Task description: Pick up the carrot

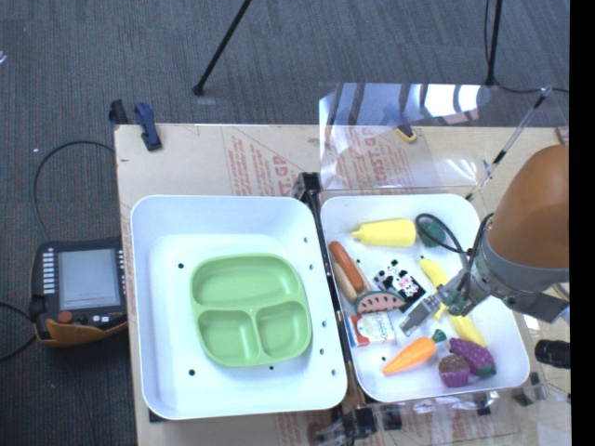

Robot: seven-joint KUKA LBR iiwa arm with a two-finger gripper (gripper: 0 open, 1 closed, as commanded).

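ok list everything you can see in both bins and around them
carrot: 1, orange, right bin, front
hot dog: 1, red-brown, right bin, left side
mustard bottle: 1, yellow, right bin, back
grapes: 1 bunch, purple, right bin, front right
watermelon slice: 1, red, right bin, middle
banana: 1, yellow, right bin, partly under the arm
divided plate: 1, green, left bin
bins: 2, white, side by side
teach pendant: 1, black, floor at left
arm: 1, grey and orange, from right
fingers: above the carrot
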